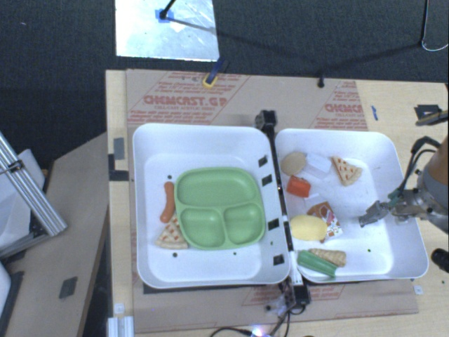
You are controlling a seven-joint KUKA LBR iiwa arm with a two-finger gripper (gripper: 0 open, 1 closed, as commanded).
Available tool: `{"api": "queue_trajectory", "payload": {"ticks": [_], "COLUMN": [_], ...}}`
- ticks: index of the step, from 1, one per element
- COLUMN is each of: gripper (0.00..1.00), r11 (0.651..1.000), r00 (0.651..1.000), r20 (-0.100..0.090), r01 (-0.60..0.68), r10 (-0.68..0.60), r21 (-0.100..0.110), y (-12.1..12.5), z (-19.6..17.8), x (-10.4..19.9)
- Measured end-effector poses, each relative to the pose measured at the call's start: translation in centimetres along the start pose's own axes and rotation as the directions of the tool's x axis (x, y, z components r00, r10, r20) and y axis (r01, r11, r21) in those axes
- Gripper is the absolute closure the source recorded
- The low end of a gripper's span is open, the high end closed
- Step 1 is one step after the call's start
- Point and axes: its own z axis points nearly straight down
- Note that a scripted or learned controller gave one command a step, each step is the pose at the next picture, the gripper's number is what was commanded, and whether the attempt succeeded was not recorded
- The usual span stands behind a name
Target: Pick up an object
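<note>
Your claw (pixel 370 216) hung over the right bin (pixel 393 149), grip state indiscernible, with the yellow lemon (pixel 307 227) lying nearest, directly to its left.

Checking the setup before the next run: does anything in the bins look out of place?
Mostly tidy. The green item sits on the right bin's near rim, partly outside the floor.

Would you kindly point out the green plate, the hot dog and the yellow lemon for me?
green plate (pixel 210 184): camera view, bare floor of its top compartment.
hot dog (pixel 168 201): camera view, middle of its length.
yellow lemon (pixel 309 227): camera view, centre of its top.
</note>
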Motion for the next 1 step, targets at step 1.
{"api": "queue_trajectory", "payload": {"ticks": [1], "gripper": [0.0], "r11": [1.0], "r00": [1.0], "r20": [0.0], "r01": [0.0], "r10": [0.0], "r21": [-0.001], "y": [-0.46], "z": [4.3], "x": [0.14]}}
